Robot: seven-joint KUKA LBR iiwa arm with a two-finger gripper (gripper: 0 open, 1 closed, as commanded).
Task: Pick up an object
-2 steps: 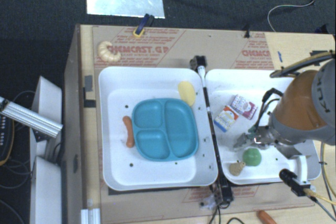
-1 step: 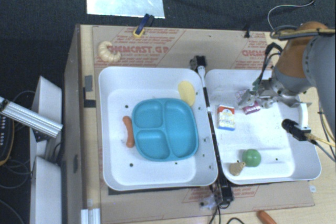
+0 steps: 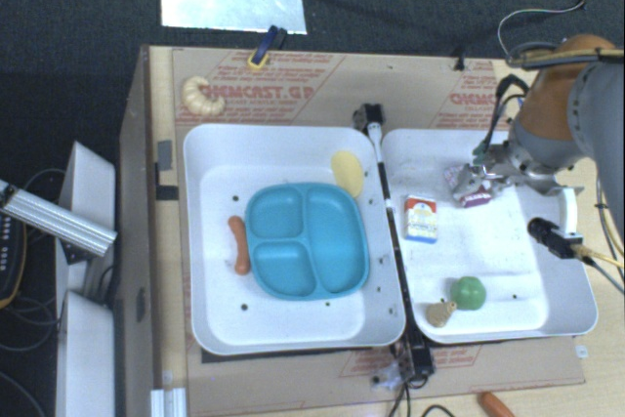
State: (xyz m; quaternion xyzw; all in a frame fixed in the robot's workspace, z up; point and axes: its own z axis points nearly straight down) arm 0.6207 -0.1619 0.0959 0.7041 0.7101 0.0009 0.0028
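Low in the right bin (image 3: pixel 547 308), hand (image 3: pixel 476 183) on purple object (image 3: pixel 477 199).

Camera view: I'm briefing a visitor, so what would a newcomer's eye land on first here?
Probably the bright blue plastic divided tray filling the left white bin, with an orange sausage-shaped toy beside it. Then the grey arm's tool, low in the right white bin above a small red-and-white carton.
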